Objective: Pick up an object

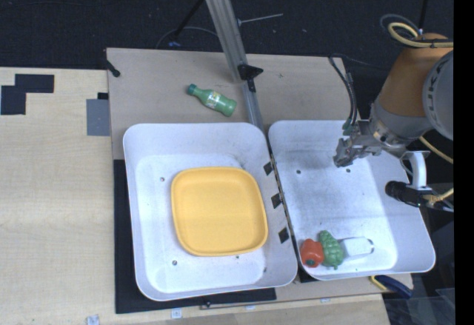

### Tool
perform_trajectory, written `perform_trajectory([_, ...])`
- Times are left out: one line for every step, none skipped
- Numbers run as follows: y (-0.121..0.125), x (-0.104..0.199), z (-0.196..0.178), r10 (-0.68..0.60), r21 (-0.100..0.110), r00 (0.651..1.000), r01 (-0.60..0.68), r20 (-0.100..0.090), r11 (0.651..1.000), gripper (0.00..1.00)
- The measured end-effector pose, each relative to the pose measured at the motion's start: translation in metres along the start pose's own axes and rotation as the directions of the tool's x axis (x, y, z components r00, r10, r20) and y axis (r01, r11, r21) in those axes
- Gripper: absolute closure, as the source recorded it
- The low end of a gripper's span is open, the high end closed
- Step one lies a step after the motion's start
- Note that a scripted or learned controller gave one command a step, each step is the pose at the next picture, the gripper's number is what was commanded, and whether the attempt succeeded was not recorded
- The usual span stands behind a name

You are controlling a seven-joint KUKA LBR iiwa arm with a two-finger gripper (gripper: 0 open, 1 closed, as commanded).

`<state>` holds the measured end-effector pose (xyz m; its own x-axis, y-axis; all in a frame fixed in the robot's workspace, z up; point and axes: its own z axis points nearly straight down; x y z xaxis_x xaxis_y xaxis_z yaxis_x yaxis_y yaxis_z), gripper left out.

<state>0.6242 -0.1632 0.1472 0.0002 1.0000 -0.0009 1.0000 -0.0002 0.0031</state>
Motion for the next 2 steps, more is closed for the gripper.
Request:
perform_trajectory([0.001, -0.003, -0.063, 0.001, -0.001, 1.0, -0.001, 0.0, 1.0, 1.0])
perform_trajectory([0.006, -0.01, -0.108, -0.001, -0.001, 1.0, 0.001, 0.0, 1.0, 1.0])
